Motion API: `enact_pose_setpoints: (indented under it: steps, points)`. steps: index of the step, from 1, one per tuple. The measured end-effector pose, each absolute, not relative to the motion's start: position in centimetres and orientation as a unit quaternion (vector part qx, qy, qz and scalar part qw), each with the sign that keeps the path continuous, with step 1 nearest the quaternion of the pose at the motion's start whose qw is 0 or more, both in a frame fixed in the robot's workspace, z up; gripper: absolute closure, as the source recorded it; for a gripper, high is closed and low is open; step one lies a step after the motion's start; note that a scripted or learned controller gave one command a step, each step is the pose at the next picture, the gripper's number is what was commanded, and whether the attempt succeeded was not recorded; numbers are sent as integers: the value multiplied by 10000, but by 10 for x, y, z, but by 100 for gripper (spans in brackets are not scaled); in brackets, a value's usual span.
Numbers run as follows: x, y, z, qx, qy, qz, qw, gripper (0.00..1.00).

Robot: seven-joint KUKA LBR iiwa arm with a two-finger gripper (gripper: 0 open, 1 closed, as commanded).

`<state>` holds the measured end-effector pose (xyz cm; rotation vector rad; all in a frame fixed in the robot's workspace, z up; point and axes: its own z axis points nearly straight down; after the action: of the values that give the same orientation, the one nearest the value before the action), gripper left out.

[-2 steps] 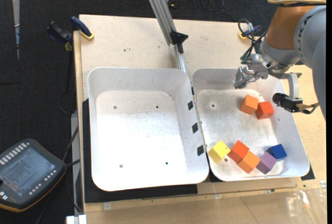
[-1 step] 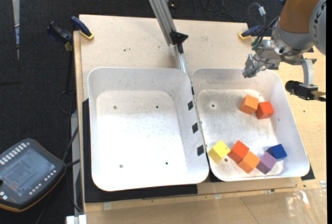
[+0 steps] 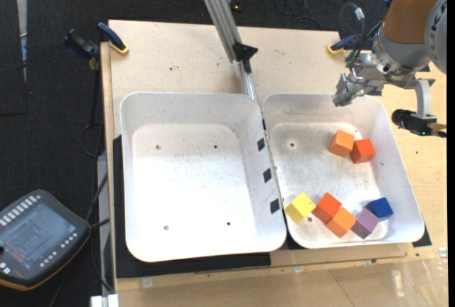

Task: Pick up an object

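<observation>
The right bin (image 3: 313, 114) holds several small blocks. An orange block (image 3: 342, 143) and a red-orange block (image 3: 363, 150) sit together in its upper right part. Along its near edge lie a yellow block (image 3: 300, 206), a red-orange block (image 3: 328, 206), an orange block (image 3: 341, 221), a purple block (image 3: 365, 222) and a blue block (image 3: 380, 208). My gripper (image 3: 346, 95) hangs over the far right rim of that bin, above and behind the orange pair, with nothing seen in it.
The left bin (image 3: 142, 156) lies beside the right one. A slanted metal pole (image 3: 217, 3) crosses the bench's far side down to the bins' junction. Clamps (image 3: 114, 39) sit at the bench's far corners. A teach pendant (image 3: 35, 238) rests at lower left.
</observation>
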<state>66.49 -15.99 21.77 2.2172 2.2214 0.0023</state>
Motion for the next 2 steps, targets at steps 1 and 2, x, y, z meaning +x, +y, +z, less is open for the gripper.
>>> enact_pose_setpoints:
  steps: [1,2]
  points:
    - [652,-106,212,7048,7094,0,-9,100]
    - [642,-61,216,7046,7096,3,-10,100]
